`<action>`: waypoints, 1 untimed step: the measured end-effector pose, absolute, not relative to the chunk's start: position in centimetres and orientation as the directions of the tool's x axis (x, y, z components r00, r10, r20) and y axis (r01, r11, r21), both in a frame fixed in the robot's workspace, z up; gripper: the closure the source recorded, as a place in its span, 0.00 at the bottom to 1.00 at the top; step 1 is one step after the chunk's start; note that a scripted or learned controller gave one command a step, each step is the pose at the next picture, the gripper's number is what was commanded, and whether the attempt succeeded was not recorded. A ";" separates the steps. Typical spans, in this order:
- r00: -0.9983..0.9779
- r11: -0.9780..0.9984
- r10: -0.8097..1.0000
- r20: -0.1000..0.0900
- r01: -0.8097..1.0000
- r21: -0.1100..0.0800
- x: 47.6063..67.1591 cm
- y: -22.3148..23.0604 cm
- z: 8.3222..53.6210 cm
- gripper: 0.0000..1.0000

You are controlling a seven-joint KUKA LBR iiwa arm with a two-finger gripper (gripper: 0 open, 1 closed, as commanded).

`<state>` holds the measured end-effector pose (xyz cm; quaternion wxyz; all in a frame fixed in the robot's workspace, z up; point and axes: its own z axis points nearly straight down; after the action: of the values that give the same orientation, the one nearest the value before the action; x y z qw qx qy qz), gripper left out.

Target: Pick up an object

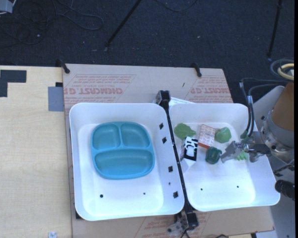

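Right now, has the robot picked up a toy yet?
Not yet. The gripper is down in the right bin, beside a dark green toy. Every toy there rests on the bin floor, so nothing looks lifted. The grab and lift are left.

One fixed camera hangs above my bench [30, 157] and looks down at a slant. It sits far enough back to take in both bins, the left bin [89, 202] and the right bin [228, 200], plus dark floor [149, 24] beyond. My arm [283, 118] enters from the right.
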<state>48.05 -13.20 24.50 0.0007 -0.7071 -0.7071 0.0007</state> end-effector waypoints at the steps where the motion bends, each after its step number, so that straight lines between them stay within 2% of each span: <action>1: -0.001 0.001 1.000 0.001 1.000 -0.006 48.1 -13.2 25.5 1.00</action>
<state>48.06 -13.21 25.46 0.0024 -0.7067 -0.7075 0.0015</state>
